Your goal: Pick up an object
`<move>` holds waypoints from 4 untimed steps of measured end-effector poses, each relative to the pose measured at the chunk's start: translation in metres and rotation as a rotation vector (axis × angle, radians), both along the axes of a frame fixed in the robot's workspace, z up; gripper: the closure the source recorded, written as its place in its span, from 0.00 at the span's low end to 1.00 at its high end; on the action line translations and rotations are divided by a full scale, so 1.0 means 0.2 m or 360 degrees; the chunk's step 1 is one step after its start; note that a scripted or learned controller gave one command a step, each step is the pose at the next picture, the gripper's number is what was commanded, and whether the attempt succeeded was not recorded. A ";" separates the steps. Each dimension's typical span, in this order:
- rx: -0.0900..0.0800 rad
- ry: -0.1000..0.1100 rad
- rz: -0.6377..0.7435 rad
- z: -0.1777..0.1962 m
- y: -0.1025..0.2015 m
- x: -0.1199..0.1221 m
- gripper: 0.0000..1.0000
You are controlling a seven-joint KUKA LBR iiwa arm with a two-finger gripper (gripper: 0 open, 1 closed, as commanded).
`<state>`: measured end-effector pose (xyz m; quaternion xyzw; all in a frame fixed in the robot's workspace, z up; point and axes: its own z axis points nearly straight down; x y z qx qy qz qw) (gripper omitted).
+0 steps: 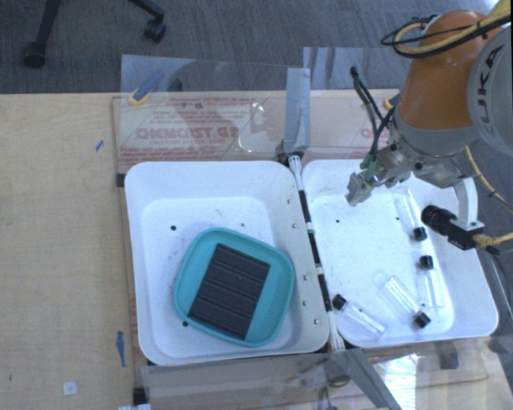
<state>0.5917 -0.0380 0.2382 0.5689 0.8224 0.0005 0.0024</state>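
- You had two bins side by side on the bench (48, 249), the left bin (147, 191) touching the right bin (470, 318).
- In the left bin lay a tray (275, 266), and a flat pad (232, 291) lay on it.
- In the right bin, several small vials (394, 292) lay scattered toward its near and right sides.
- The gripper (359, 190) hung over the right bin's far part.

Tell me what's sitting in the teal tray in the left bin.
A dark ribbed rectangular slab lies tilted in the teal tray, covering most of its floor. Whatever might be under the slab is hidden.
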 end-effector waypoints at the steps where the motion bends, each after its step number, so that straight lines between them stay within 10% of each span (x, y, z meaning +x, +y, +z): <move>1: 0.0002 0.0007 0.0081 -0.26 -0.06 -0.22 1.00; 2: 0.0003 0.0005 0.0003 -0.01 0.54 -0.40 1.00; 3: 0.0001 0.0001 -0.0329 0.24 0.10 -0.10 1.00; 4: 0.0003 0.0008 0.0030 -0.27 -0.01 -0.22 1.00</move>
